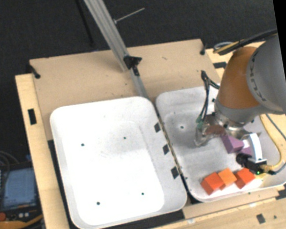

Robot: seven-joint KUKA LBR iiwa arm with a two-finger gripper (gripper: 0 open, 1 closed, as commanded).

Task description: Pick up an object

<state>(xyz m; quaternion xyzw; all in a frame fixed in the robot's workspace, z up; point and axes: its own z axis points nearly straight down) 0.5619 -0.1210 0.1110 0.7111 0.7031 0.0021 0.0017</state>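
My gripper [202,135] hangs low over the middle of the right bin [177,108], below the orange band of the arm. Its fingertips are small and dark against the bin floor, and nothing shows between them. A purple block [233,142] lies just right of the gripper, partly under the wrist. Three orange blocks sit along the bin's front edge: one [213,182] at the left, one [228,176] in the middle, one [244,177] at the right.
The left bin [110,160] lies beside the right one, joined by dark clips. A slanted metal pole [110,32] rises from the bench's back. A black cable with a green light [255,166] loops by the right bin's front corner.
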